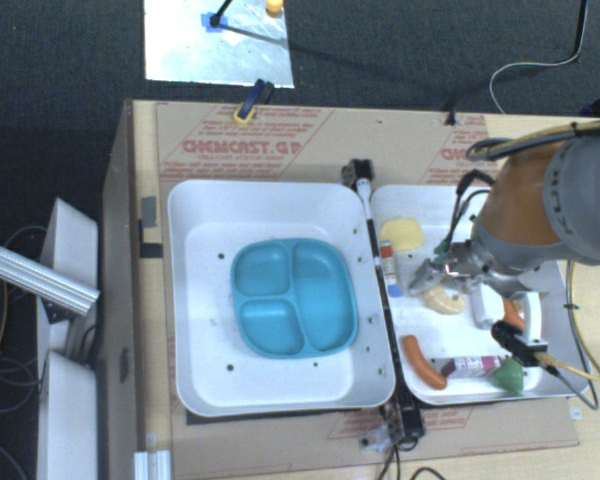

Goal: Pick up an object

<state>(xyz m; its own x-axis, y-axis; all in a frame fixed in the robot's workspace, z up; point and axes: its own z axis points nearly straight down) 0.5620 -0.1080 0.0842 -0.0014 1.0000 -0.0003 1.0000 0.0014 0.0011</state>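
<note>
My gripper [450,292] hangs low in the right bin [552,388], over a pale beige lump [443,302]. Its fingers [421,282] stand apart on either side of the lump, so it is open; I cannot tell if they touch it. Also in this bin are a yellow lemon-like piece [403,233], a small tube [388,266] against the left wall, an orange-red sausage shape [423,361], a white and pink tube [470,366], a green piece [509,376] and an orange piece [514,314] partly hidden by the arm.
The left bin [195,268] holds a blue divided plate [293,297]. A black rail [378,278] runs between the bins. The arm's grey body and orange band [540,203] cover the right bin's far right corner. Cables trail off the bench at the right.
</note>
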